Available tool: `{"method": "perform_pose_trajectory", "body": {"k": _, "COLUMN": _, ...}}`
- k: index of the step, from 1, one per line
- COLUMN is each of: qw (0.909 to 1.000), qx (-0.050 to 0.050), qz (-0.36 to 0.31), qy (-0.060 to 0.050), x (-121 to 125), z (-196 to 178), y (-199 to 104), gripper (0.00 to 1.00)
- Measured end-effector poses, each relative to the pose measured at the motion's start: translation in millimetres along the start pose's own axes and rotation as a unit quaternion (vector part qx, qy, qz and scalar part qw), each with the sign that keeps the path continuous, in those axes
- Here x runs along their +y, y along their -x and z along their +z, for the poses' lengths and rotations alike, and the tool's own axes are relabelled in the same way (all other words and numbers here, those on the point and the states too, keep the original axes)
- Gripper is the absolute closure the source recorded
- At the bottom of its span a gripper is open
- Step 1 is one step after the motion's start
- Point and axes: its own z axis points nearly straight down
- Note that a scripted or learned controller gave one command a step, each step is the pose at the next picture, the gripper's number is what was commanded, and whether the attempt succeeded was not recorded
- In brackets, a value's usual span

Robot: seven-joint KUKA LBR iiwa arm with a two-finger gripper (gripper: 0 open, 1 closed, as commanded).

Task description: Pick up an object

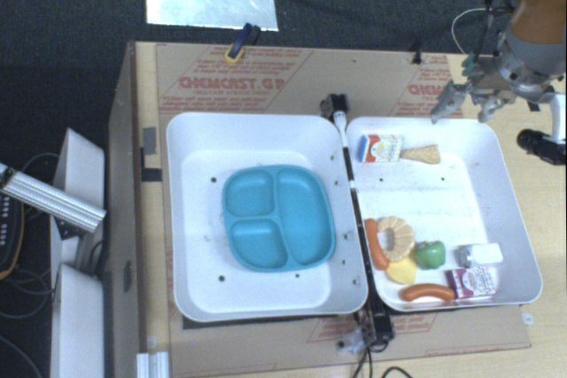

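My gripper hangs above the far right rim of the right bin, its two fingers spread open with nothing between them. Below it and to the left lie a small red and white carton and a tan wedge of bread. At the bin's near end sit a carrot, a ridged beige pastry, a green apple, a yellow piece, a sausage, a red packet and a white block.
The left bin holds a blue sectioned plate. Both bins rest on a cardboard sheet. A black clamp sits at the far end of the seam between the bins.
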Motion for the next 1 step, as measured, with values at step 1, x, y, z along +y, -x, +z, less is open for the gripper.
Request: {"method": "perform_pose_trajectory", "body": {"k": 1, "qw": 1.0000, "qx": 0.001, "qz": -0.001, "qy": -0.001, "x": 9.8, "z": 93.3, "y": -73.3, "gripper": 0.00}}
